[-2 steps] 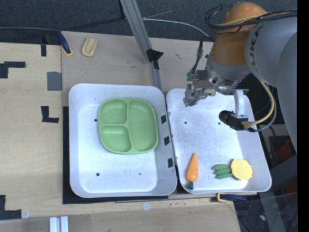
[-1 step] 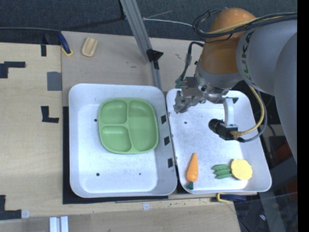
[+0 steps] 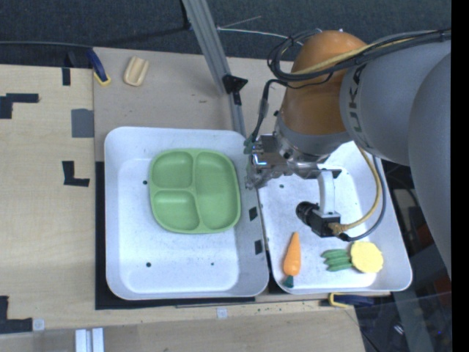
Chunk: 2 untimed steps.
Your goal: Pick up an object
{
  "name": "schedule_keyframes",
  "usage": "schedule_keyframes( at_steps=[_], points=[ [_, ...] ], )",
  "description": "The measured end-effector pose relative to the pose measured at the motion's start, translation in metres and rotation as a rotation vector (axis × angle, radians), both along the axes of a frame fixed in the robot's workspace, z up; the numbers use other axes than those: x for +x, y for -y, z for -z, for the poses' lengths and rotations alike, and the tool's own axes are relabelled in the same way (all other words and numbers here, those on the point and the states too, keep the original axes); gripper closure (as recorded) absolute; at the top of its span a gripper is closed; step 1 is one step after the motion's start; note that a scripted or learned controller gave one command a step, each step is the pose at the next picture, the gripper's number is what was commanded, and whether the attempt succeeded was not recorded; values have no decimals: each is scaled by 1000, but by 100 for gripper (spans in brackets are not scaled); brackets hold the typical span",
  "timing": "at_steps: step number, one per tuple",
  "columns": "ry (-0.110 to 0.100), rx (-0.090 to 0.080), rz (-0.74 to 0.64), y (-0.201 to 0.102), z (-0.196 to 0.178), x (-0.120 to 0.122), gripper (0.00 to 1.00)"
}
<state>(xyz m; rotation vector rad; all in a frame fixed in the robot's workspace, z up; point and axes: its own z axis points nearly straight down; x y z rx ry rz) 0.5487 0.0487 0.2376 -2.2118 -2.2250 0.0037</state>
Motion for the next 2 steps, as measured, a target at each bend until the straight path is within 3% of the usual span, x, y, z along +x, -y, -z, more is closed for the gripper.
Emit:
schedule_keyframes(
  at_steps=[1, 2],
  points=[
    [-1, -1, 1, -45, 16, -27, 100],
    [2, -1, 4, -42, 15, -26, 0]
  ],
)
